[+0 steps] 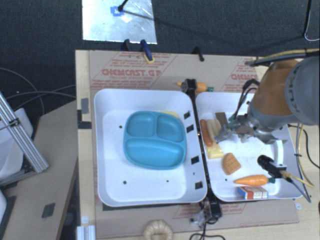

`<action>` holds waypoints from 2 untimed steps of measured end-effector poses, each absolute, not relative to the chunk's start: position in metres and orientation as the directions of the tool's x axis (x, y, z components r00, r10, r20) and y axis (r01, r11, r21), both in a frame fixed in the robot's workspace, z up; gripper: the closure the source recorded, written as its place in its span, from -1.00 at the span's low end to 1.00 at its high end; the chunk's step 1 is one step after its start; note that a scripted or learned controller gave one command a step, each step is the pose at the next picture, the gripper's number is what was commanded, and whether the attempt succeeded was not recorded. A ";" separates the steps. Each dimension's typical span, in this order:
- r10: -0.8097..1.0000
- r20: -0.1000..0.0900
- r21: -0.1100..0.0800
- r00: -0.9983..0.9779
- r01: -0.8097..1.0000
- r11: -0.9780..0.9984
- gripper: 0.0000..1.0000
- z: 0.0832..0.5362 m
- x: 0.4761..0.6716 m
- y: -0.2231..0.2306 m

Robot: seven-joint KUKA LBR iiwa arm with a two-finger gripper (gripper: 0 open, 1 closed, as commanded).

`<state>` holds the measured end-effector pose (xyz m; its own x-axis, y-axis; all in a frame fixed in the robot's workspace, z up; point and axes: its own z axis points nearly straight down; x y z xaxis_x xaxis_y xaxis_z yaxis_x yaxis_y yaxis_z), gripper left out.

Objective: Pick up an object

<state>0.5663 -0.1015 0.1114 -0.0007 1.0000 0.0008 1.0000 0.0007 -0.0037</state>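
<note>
Camera view: gripper (223,134) near right bin (220,98) left wall; carrot (251,180) near front rim.

Blue divided plate (154,139) in left white bin (107,149). Cardboard sheet (130,69) under bin, printed red lettering. Silver foil square (117,14) beyond cardboard, on dark floor (40,29). Aluminium frame (20,136) left of bin. Rope ring (157,230) below bin, at bench edge.

Several toy foods lie in the right bin (220,195). A hot dog (207,132) lies lengthwise at nine o'clock, a yellow cheese wedge (215,151) just below it, a tan bread piece (231,163) at centre, an orange carrot (251,180) at five o'clock.
</note>
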 end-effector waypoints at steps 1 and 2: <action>1.000 0.000 0.002 -0.001 1.000 0.001 -1.00 0.085 0.567 -0.101; 1.000 0.001 0.007 -0.002 1.000 0.002 1.00 0.098 0.569 -0.101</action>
<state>0.5694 -0.1008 0.0976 -0.0016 1.0000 0.0011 1.0000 0.0016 0.0073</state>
